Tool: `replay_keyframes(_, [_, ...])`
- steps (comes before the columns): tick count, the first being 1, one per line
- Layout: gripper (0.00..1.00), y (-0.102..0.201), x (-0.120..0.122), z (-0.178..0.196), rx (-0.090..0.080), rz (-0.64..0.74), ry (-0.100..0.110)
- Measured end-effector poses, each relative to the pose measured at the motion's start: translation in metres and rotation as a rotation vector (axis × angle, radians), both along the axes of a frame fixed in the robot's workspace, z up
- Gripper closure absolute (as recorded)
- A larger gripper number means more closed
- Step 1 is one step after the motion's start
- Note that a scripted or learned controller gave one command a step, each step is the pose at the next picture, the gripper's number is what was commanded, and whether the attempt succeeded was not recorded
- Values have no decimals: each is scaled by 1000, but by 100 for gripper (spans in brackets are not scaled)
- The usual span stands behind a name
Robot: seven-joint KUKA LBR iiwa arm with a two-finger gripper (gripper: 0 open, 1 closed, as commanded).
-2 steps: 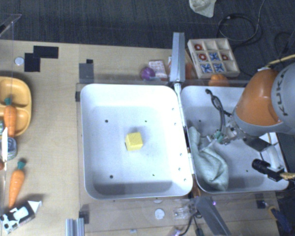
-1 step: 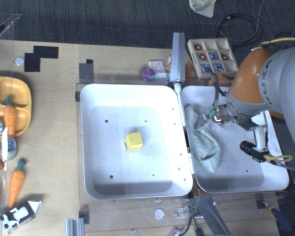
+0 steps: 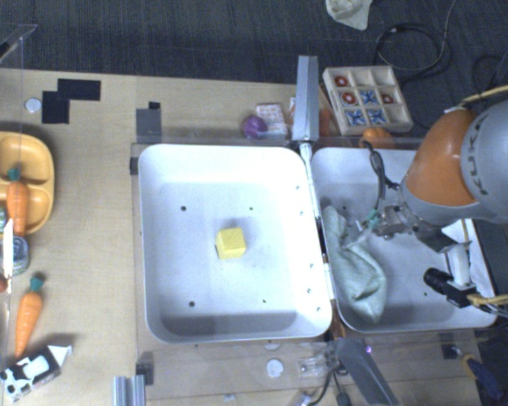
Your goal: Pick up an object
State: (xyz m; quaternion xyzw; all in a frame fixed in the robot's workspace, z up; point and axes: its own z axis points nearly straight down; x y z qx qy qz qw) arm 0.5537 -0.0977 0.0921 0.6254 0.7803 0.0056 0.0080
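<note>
Leftward, a yellow block (image 3: 231, 243) is seen lying near the middle of the left bin (image 3: 165, 311), well apart from the arm. In the right bin (image 3: 406, 318), a grey-green cloth (image 3: 354, 265) is bunched against the left wall, just beside the divider between the bins. Further right, the gripper (image 3: 388, 222) is lowered over the right bin beside the cloth's upper edge; whether it is spread or pressed together cannot be told, and nothing is seen held.
</note>
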Motion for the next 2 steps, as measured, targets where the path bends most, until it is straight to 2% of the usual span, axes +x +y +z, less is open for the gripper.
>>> replay_keyframes(1, [0, -1, -54, 1, -6, 157, -7])
replay_keyframes(2, [100, 0, -50, 13, -5, 159, -16])
